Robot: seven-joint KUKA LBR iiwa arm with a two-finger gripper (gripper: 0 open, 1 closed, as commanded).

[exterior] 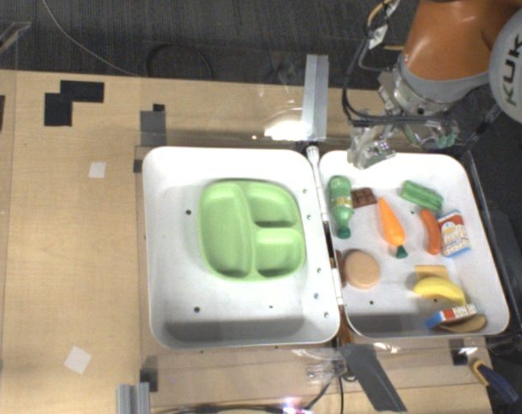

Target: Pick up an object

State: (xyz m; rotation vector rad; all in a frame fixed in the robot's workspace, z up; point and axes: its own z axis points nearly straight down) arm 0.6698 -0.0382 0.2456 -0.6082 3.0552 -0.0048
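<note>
One small green plastic bottle [339, 205] lies just near of the gripper [370, 151] in the right white bin [481, 214], long axis far-to-near; I cannot tell the fingers' state.

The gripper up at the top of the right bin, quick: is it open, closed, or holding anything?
Gripper: over the right bin's far left corner; open or closed cannot be told from this view.
</note>
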